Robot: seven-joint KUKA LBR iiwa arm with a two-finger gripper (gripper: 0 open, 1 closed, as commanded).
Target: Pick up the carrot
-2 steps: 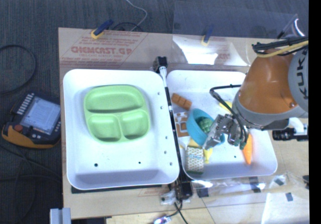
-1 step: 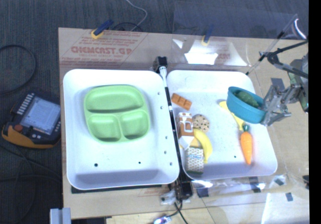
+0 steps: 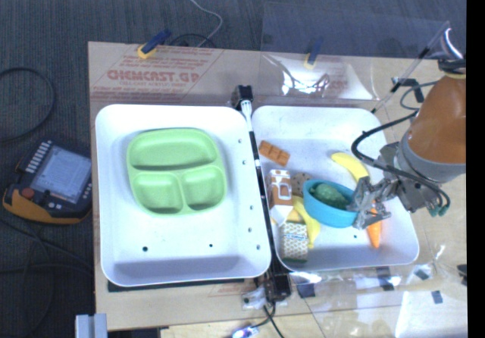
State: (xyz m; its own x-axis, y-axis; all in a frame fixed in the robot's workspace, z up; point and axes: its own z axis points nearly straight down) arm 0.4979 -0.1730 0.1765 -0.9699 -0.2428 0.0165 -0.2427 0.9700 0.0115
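Dark carpet surrounds the bench, where we see two white bins side by side. Our left bin [image 3: 114, 253] holds a green divided plate [image 3: 176, 170]. In the right bin [image 3: 394, 253], the gripper [image 3: 369, 211] hangs low at the near right side, just beside a blue bowl [image 3: 330, 209] with something green inside. The carrot [image 3: 375, 234] lies directly under the fingertips, its orange tip poking out toward the bin's front wall. We cannot tell whether the pincer is gripping it or merely touching. A banana [image 3: 350, 164] lies behind the bowl.
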